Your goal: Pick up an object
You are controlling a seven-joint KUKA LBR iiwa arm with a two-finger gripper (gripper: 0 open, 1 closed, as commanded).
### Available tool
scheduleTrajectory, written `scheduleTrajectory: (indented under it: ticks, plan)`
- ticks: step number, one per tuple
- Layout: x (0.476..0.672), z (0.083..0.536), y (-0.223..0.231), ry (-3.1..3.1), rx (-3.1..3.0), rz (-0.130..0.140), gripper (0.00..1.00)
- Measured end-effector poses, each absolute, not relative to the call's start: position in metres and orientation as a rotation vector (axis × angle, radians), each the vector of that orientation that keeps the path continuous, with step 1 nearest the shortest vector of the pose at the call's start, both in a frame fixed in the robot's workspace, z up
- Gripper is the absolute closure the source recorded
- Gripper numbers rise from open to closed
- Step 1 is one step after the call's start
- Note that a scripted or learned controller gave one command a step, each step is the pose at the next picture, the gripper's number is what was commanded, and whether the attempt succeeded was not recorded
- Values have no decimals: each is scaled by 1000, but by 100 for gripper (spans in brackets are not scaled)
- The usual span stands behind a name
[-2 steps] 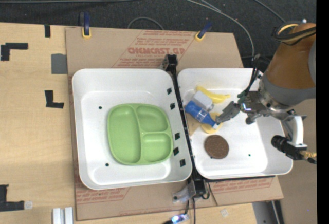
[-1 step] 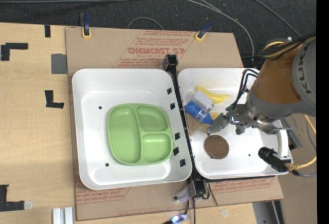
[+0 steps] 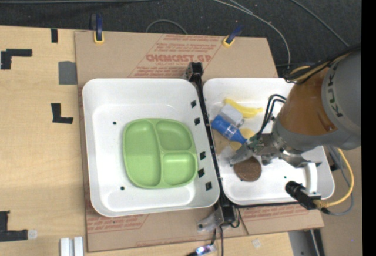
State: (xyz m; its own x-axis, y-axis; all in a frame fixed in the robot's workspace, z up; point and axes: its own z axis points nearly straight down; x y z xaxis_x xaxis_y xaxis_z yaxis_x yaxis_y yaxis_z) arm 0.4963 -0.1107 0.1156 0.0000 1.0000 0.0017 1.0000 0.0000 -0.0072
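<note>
Brown round object point(image 3: 248, 170) low in the right bin point(image 3: 267, 193), under the gripper point(image 3: 254, 152), finger spread impossible to tell, blue bottle point(image 3: 225, 127) and yellow piece point(image 3: 244, 110) above, green divided plate point(image 3: 159, 152) left, red "CHEMCAST" lettering on cardboard point(image 3: 170, 55) at top.

- Two white bins: left bin point(image 3: 94, 131), right bin point(image 3: 270, 190).
- One green divided plate point(image 3: 158, 152), in the left bin.
- One blue bottle point(image 3: 226, 127), one yellow piece point(image 3: 245, 110), one brown round object point(image 3: 248, 170), all in the right bin.
- Two clamps at the cardboard's upper edge: point(image 3: 97, 28), point(image 3: 232, 36).
</note>
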Motion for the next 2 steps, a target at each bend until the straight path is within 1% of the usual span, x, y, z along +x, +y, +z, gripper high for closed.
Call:
scheduleTrajectory:
  ticks: [1,2]
  plan:
    - [497,128,-110,-2220,-2217,4,100]
    - [494,170,-110,-2224,-2222,-2,100]
